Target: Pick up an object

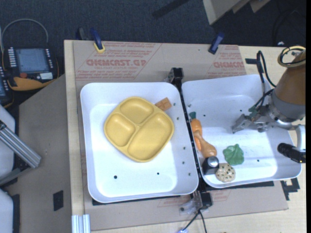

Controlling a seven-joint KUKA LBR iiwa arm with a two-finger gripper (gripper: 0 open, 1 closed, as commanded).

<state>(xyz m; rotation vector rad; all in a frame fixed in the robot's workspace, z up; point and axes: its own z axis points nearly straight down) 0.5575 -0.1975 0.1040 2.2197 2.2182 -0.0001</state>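
While the arm point(291, 89) reaches in from the right over the right-hand bin point(228, 93), its gripper point(243, 123) hangs low above the bin's bare white floor, and I cannot tell from this slant whether it is released or clenched; nothing shows in its grasp. Four small things lie toward the near-left corner of that bin, apart from the gripper. An orange carrot-shaped toy point(198, 135) lies lengthwise along the bin's left wall. A small dark round object point(211, 163) sits just past the carrot's near end. A tan speckled cookie-like disc point(225, 172) lies just beside the dark object, near the front rim. A green leafy piece point(233, 154) lies just behind the disc, nearest to the gripper. In the left-hand bin point(131, 183), a yellow three-compartment plate point(139, 128) lies flat, and a small orange-brown block point(163, 104) touches its far right edge. Both bins rest on a cardboard sheet point(121, 57).
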